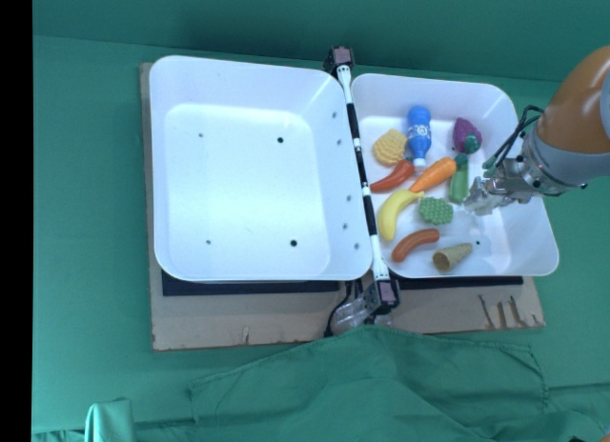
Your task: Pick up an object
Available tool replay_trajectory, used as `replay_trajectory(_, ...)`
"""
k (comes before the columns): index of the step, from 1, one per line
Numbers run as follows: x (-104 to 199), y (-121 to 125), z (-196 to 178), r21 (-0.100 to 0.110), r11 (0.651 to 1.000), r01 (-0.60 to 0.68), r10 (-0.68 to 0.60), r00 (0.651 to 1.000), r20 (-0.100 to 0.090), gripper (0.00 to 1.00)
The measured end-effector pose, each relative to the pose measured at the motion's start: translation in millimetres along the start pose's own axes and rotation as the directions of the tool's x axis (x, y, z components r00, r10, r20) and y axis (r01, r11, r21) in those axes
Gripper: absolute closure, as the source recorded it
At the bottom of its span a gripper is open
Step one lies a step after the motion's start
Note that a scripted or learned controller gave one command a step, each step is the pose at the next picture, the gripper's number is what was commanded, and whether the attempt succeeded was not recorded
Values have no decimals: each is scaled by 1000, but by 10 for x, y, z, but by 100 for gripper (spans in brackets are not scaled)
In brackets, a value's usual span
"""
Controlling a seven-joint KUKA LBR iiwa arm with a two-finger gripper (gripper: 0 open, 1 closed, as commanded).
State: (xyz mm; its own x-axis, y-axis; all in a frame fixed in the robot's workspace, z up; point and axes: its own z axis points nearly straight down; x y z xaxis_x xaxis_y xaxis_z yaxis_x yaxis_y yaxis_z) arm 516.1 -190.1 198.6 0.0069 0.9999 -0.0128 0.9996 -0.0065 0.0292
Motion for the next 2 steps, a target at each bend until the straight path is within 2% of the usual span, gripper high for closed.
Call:
replay_trajectory(1, -16, 12, -115, -5, 1000, -3, 3, 1000, 3, 100)
replay_trajectory(2, 12, -136, 128, 10, 1000, 2, -2, 1000, -5, 100)
